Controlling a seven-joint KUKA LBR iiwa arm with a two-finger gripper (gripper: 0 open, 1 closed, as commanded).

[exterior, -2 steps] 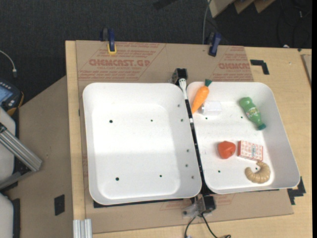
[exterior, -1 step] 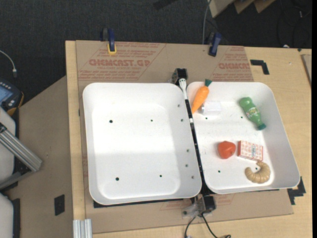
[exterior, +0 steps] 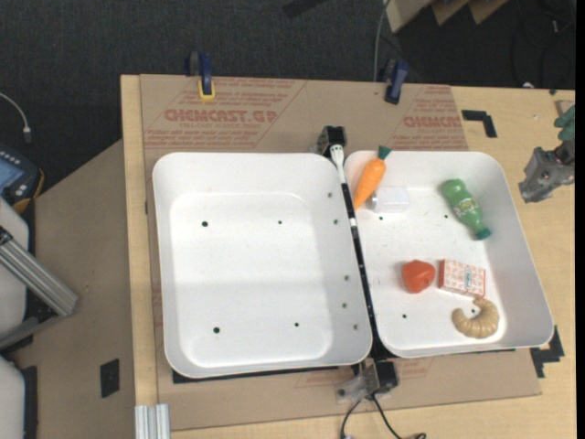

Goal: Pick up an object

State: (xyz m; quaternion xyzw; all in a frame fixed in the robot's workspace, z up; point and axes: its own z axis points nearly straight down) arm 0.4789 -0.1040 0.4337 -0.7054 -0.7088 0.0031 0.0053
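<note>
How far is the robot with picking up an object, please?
Nothing looks done yet. The gripper sits at the right edge, outside the right bin, with nothing seen in it. The carrot, green bottle, red tomato, small box and croissant all lie in that bin. Reaching, grasping and lifting remain.

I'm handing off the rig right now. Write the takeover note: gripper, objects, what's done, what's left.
Gripper: at the view's right edge, outside the right bin, nothing seen in it.
Right bin holds: carrot, clear small block, green bottle, red tomato, red-patterned card box, tan croissant.
Done: no pick yet.
Left: descend, grasp one object, lift.
</note>
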